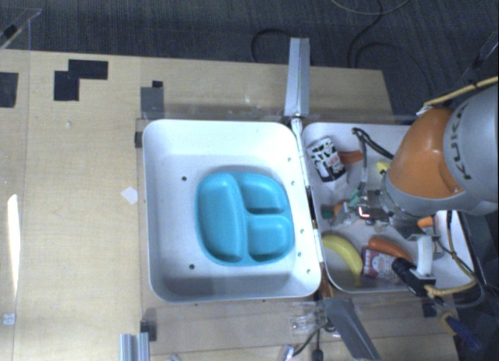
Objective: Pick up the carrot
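While arm hangs over rt bin (pixel 334 277), carrot (pixel 387 245) lies left-right, slightly tilted, claw (pixel 366 210) state unclear.

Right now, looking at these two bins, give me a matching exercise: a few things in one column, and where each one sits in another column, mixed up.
Things:
1. blue divided tray
2. banana
3. carrot
4. arm's orange band

Places:
A. right bin, near corner beside the divider
B. above the right bin
C. middle of the left bin
D. right bin, just right of the banana

Pairs: 1-C, 2-A, 3-D, 4-B
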Motion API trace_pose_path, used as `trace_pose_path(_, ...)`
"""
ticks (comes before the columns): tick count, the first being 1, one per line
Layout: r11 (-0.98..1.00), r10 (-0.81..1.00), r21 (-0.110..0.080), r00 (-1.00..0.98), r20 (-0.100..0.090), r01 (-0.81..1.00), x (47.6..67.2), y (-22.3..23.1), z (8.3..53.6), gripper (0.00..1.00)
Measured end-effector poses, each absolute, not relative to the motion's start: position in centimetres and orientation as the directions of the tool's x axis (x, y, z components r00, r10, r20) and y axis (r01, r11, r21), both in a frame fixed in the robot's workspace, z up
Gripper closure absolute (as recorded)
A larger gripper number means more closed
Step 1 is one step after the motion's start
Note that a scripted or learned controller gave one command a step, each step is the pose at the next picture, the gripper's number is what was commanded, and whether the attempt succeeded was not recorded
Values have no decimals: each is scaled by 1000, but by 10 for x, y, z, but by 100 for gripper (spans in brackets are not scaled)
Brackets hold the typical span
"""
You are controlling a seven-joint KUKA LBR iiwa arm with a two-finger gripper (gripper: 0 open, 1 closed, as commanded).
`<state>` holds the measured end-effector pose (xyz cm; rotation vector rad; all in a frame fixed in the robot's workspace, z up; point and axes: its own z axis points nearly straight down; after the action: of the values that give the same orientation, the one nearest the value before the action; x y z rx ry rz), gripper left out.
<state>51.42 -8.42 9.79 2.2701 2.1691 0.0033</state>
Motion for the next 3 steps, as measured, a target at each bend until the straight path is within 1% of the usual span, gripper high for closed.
trace_pose_path(1, -45, 999, 8, 45, 1, 999, 516, -84, 109, 100)
trace_pose_path(2, 7, 1000, 6, -7, 0, 1000, 556, -75, 186, 100)
trace_pose_path(3, 7, 1000, 5, -7, 0, 1000, 555, -75, 185, 0)
